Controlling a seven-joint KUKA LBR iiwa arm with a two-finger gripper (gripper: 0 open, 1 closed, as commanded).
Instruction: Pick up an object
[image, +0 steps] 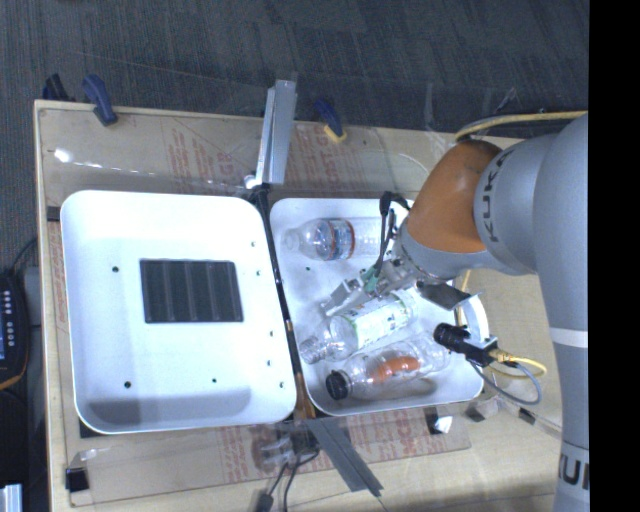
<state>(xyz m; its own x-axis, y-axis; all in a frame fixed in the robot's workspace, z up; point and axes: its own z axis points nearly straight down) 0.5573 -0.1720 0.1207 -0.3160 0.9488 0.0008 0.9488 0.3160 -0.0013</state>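
The right bin (290, 225) holds three clear plastic bottles. One with a blue and red label (326, 240) lies near the bin's far edge. One with a white and green label (372, 325) lies in the middle. One with orange contents and a black cap (385, 372) lies along the near edge. My gripper (356, 289) is low inside this bin, just above the upper end of the white-labelled bottle and below the blue-labelled one. Nothing is visibly lifted.
The left bin (100, 230) has a dark ribbed rectangle (190, 291) on its floor. A metal divider bar (275, 130) rises at the back between the bins. Blue clamps (100, 100) hold the bench's far edge. Cables (510, 375) hang near the right bin's near right corner.
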